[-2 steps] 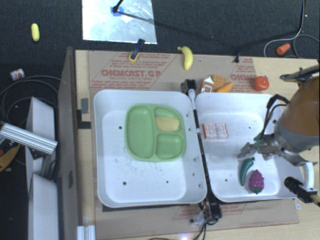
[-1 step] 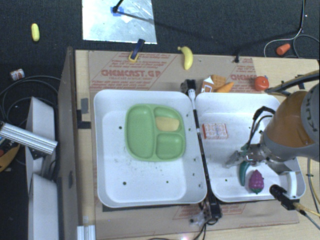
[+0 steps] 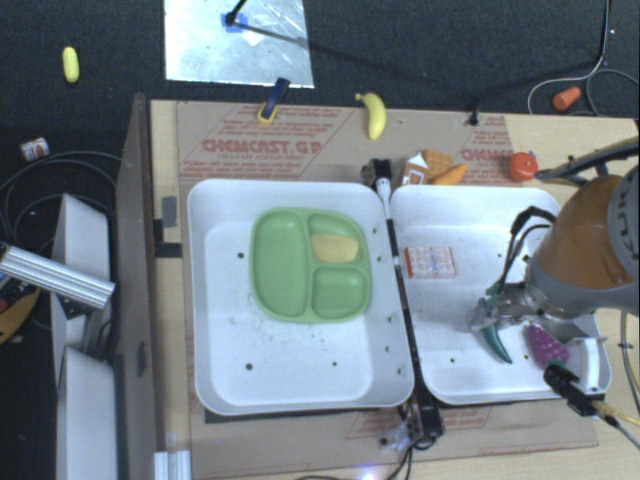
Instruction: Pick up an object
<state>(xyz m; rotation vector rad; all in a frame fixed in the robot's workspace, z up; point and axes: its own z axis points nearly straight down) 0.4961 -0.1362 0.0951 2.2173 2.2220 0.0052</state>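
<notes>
Resting in the smooth white plastic right bin (image 3: 470, 213), lower right of frame: a curved, glossy green pepper-shaped toy (image 3: 497, 343) and a knobbly purple grape cluster (image 3: 547, 347). Metal gripper (image 3: 495, 315) touches the green toy's upper end; its grip state cannot be determined.

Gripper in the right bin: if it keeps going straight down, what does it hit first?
Most likely the dark green object right below the gripper, on the right bin floor. The purple object sits just beside. Depth is hard to judge from this slanted view.
</notes>
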